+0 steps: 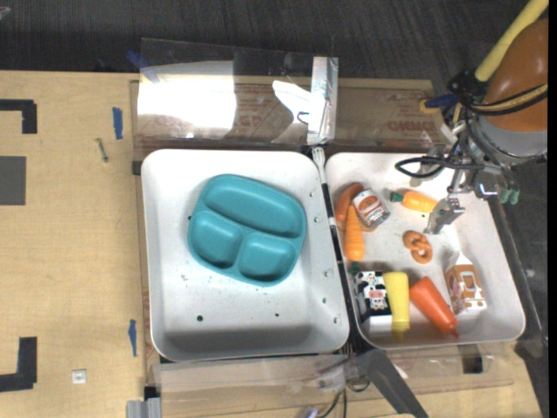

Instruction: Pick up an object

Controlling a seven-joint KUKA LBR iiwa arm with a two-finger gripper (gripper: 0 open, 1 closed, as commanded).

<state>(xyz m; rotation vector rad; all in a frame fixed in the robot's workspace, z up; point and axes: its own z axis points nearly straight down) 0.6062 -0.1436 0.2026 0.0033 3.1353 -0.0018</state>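
- While I am watching from above, the grey two-finger gripper (444,218) is hovering over the right shallow white bin (505,320), near a small brown pretzel (418,246).
- I cannot tell what it is gripping.
- Beside it, a red-labelled can (369,209) is lying; its writing is looking unreadable.
- A teal divided plastic plate (247,228) is sitting in the left white bin (165,312).

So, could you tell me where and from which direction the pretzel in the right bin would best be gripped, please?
Probably from straight above, with the end effector closing across the pretzel's outer edges. It lies flat on the right bin floor, apart from the neighbouring toys, so its sides look reachable. It is low, so the fingers would likely have to come close to the floor.
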